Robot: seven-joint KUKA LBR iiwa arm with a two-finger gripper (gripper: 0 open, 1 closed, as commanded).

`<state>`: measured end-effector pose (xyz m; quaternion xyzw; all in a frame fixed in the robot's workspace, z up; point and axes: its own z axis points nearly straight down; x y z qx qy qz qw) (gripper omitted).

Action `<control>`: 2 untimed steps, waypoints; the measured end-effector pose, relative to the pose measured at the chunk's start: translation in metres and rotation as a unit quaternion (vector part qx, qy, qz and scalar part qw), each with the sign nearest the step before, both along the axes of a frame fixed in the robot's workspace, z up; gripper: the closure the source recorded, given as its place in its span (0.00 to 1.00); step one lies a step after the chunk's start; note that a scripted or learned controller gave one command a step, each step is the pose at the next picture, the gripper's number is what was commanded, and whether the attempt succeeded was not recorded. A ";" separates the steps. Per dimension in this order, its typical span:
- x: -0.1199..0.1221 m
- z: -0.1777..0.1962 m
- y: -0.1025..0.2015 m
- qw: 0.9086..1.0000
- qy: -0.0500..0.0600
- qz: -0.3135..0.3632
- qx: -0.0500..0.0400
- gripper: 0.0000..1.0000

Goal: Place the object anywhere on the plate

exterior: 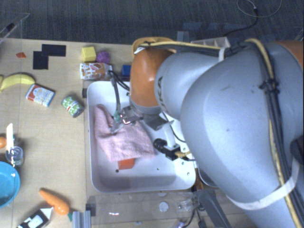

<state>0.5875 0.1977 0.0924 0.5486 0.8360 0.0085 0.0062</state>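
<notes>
A pink cloth lies crumpled in the white bin, spread across its left half. My gripper is down at the cloth's upper left part, touching it or just above it. A small orange block lies on the bin floor just in front of the cloth. The blue plate sits on the wooden bench at the far left edge, partly cut off by the frame. The big grey arm covers the bin's right side.
On the bench left of the bin lie a banana, a small box, a green can and a carrot. A yellow block, a purple object and a carton sit behind the bin.
</notes>
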 end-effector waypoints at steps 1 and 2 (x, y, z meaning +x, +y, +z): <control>0.001 0.012 0.002 1.000 -0.002 0.003 0.002 1.00; -0.036 0.076 -0.020 1.000 0.007 0.022 -0.003 1.00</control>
